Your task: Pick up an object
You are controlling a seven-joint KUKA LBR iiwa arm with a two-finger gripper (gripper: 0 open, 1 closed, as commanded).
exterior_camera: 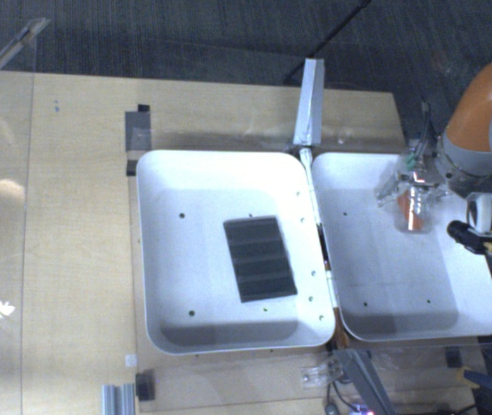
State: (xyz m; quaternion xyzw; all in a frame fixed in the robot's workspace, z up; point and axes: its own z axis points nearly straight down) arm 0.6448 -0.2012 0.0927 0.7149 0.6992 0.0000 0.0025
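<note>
A dark grey ribbed rectangular block (260, 258) lies flat in the middle of the left bin (163, 232). My gripper (414, 199) hangs over the upper right part of the right bin (384, 309), at the end of the grey arm with its orange band (475, 111). Directly at the gripper's tip there is a small copper-coloured piece (414, 215). I cannot make out whether it is a separate object or part of the gripper. Its shadow falls on the bin floor just below.
A grey metal post (309, 102) stands behind the seam between the two bins. Black cables and a bracket (475, 232) sit along the right bin's right rim. A wooden bench top (55, 232) stretches out to the left.
</note>
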